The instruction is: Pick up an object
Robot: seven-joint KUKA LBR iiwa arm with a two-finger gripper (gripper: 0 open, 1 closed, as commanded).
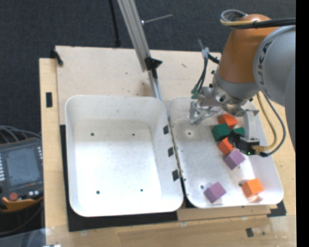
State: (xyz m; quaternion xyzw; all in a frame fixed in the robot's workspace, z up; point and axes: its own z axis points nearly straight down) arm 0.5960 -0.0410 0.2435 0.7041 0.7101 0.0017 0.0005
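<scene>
The fingers (197,113) hang at the upper middle of the right bin (195,161), just right of the wall shared by the 2 bins, and whether they are spread or pressed together cannot be told from this slanted view; nothing shows between them. They sit over bare bin floor, near but apart from the closest pieces, which suggests the arm (252,50) is lining up over the bin before a descent, not gripping. To the right of the fingers, partly under the wrist, an orange block (227,120) lies beside a green block (221,132), with a second orange block (225,145) and a purple block (234,159) trailing toward the lower right. Another purple block (215,192) and a third orange block (252,188) lie apart near the bin's bottom edge, easier targets because nothing crowds them. The left bin (118,158) fills the frame's middle left, both bins resting on the pale wooden surface (98,71).
</scene>
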